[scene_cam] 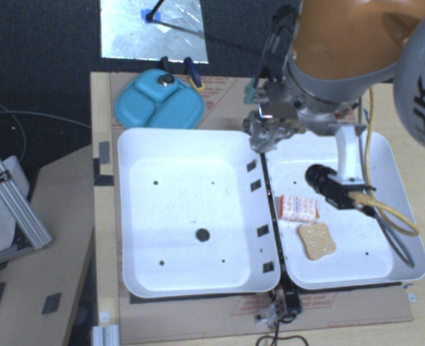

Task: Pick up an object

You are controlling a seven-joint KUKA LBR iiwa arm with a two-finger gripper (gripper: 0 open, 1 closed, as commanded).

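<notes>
White left bin [137,215] bare; toast [317,241] near right rim.

The one camera sits fixed above the worktop [162,305] and looks down on it at a slant, so the far edge lies toward the top of the view and the near edge toward the bottom. It stands far enough back to take in both white bins, the left bin [191,215] and the right bin [356,251], side by side. The arm [356,27] comes in from the right and looms large at the top right, close under the lens.
</notes>
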